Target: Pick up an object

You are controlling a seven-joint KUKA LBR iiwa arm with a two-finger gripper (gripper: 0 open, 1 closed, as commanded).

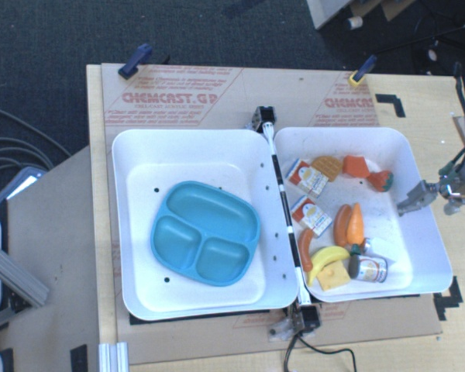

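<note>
Two white bins sit side by side on the desk. The left bin point(132, 208) holds a blue divided plate point(205, 232), roughly central and a little toward the near side, with bare white floor all round it and the widest strip along the far wall.

The right bin point(418, 200) has its load packed against the divider point(283, 208). Two small cartons sit there, one toward the far side point(308, 178) and one near mid-bin point(313, 215). A tan piece point(328, 166), an orange-red block point(356, 166) and a red item with green tip point(381, 180) line the far part. An orange carrot-like piece point(349, 225) sits centre. A thin red piece point(305, 246) lies touching the divider. The banana point(324, 259), yellow cheese wedge point(333, 276) and small dark-capped bottle point(368, 268) crowd the near-left corner, touching each other.

The right half of that bin's floor is open, from mid-bin to the right wall.

The pincer point(412, 201) is at the right wall of the right bin, just over the rim, well apart from all objects. Cannot tell if it is spread or pressed together; nothing is visible in it.

Blue clamp point(134, 60) is at the far-left desk corner, and a yellow-blue clamp point(362, 70) is on the far edge.
</note>
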